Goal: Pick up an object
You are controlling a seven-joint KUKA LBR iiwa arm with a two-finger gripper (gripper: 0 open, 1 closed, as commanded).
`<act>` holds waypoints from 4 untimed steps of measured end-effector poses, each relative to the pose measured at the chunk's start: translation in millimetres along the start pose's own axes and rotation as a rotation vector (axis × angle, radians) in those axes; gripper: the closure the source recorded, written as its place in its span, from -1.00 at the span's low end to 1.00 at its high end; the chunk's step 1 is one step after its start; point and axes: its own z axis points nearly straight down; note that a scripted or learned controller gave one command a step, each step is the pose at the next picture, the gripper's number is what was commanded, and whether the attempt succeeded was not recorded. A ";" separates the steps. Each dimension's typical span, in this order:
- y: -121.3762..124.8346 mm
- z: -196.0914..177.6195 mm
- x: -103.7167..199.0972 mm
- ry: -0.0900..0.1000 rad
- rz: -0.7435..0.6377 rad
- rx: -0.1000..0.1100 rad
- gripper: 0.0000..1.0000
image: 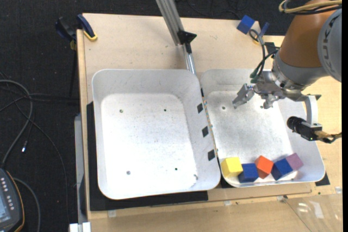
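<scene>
Camera view has the claw (254, 98) hanging with its two fingers spread apart and nothing between them, above the far part of the right bin (217, 81). Well apart, along that bin's near wall, sit the blocks: yellow block (231, 165), blue block (248, 172), orange block (264, 165), second blue block (281, 168) and purple block (294, 160). Beside it lies the left bin (106, 81).

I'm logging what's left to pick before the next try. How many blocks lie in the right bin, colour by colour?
Yellow block: 1
Blue blocks: 2
Orange block: 1
Purple block: 1
Total: 5, all along the near edge of the right bin. The gripper hangs above the bin's far part, holding none.
</scene>
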 end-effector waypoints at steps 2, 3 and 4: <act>-36.9 5.7 8.6 0.001 0.000 -0.002 -1.00; -60.7 -104.7 -32.5 -0.004 0.002 -0.009 -1.00; -62.5 -58.9 -69.3 -0.001 0.004 0.004 -1.00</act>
